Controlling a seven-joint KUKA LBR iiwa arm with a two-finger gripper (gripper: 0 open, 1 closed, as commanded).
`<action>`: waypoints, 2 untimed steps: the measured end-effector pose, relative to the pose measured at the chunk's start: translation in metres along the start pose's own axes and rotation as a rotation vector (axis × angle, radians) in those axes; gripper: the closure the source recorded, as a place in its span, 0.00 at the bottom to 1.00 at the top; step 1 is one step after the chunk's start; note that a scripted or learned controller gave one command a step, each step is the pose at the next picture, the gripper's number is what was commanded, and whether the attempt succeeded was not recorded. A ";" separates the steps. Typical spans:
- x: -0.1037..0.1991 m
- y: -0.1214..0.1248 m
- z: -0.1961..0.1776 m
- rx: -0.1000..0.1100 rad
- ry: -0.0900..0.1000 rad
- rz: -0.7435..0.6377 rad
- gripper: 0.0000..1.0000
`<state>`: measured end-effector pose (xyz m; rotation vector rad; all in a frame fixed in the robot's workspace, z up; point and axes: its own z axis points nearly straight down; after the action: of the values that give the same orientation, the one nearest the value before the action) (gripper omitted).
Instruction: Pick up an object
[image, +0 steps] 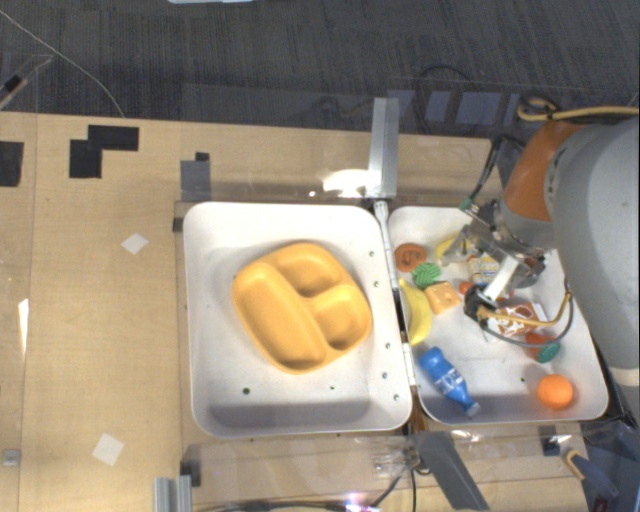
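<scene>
Light wooden bench (90, 330) fills the lower and left frame, with dark carpet across the top. Two shallow white bins sit side by side at centre.

Left bin (215, 400): holds one yellow divided tray (300, 305), lying tilted near the middle of the bin.

Right bin (505, 385): holds several small items.
- Blue bottle (446, 380), lying on its side at the lower left of the bin.
- Orange ball (555, 391), at the lower right corner.
- Yellow banana (419, 312), along the left wall, just above the bottle.
- Brown round piece (409, 257), upper left of the bin.
- Green piece (428, 274) and orange block (442, 298), touching or nearly touching the banana.

Grey arm (600, 230) with its orange band enters from the right edge. Gripper (492, 290) hangs over the upper middle of the right bin, low among the clutter beside the orange block. Jaw state: cannot be determined; wiring and small items obscure the tips, and no item is visibly clamped. A red item, possibly a toy, lies just right of the gripper.
</scene>
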<state>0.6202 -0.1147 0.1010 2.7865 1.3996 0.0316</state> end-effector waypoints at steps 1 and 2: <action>0.002 0.001 -0.012 -0.004 0.003 -0.009 1.00; 0.002 0.001 -0.011 -0.003 0.002 -0.010 0.00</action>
<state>0.6218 -0.1131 0.1119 2.7778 1.4127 0.0363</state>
